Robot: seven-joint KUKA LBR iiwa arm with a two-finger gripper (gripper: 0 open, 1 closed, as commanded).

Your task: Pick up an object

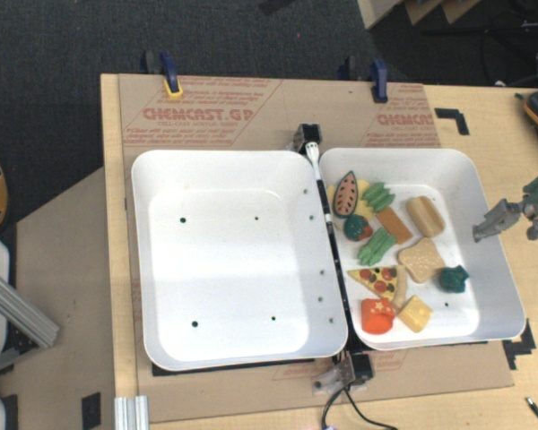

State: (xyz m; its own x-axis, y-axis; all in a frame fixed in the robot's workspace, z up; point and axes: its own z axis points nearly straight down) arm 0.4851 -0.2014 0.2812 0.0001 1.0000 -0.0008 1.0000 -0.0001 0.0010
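Now pincer (pixel 486 229) at rt bin (pixel 484 179) rim, nothing held.

Grey metal hand (pixel 499 221), angular, perhaps two-pronged, with a darker wrist behind.

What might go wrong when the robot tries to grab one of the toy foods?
The toys lie crowded in the right bin. The pizza slice, tomato and cheese wedge touch, so the gripper may bump a neighbour or pinch two at once. The flat bread slice may be hard to get under and could slip. The watermelon slice lies close to the bin's wall, where the gripper could hit the rim.
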